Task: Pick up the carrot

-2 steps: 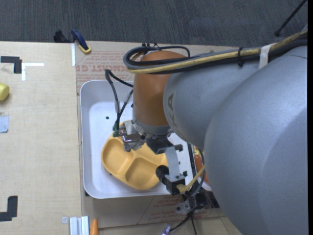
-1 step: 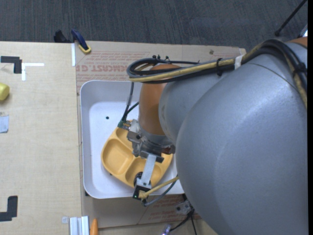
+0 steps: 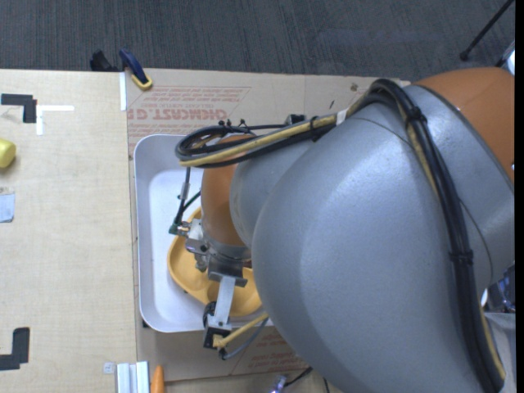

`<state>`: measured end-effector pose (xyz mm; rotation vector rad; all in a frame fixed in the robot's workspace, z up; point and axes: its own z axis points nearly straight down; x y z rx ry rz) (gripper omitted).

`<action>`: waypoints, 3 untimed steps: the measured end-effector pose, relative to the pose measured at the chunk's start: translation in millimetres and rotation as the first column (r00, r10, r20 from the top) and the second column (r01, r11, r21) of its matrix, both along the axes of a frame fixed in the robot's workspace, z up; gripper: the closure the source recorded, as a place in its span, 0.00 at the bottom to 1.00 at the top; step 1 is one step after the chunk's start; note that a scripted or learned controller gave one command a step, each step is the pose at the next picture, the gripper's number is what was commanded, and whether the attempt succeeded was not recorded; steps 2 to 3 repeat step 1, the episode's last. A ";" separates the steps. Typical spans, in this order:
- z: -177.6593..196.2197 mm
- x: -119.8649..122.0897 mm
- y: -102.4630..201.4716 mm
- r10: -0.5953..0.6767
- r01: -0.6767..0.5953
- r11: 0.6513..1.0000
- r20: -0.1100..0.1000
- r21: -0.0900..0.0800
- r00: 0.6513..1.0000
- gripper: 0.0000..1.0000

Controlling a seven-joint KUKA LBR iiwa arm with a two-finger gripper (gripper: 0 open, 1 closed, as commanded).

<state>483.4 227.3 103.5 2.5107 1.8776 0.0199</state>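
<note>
My gripper [image 3: 210, 260] reaches down into the white bin [image 3: 155, 244], low over a mustard-yellow rounded thing [image 3: 184, 275] that lies on the bin floor. The gripper's metal body touches or nearly touches that thing's upper edge. The orange wrist band [image 3: 217, 195] and the big grey arm [image 3: 368, 244] cover the right part of the bin and whatever lies there. I cannot make out a carrot shape among what is visible.
A blue and yellow clamp [image 3: 135, 69] sits at the bin's far left corner. A small yellow thing [image 3: 5, 153] lies at the left edge of the wooden bench. A small orange piece [image 3: 157, 375] shows at the bottom edge.
</note>
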 end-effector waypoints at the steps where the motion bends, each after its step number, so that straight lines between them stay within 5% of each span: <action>1: 36.2 -6.0 0.6 -0.181 0.181 0.983 -0.017 -0.007 0.983 1.00; 3: 36.2 -6.0 0.6 -0.181 0.181 0.983 -0.017 -0.007 0.983 1.00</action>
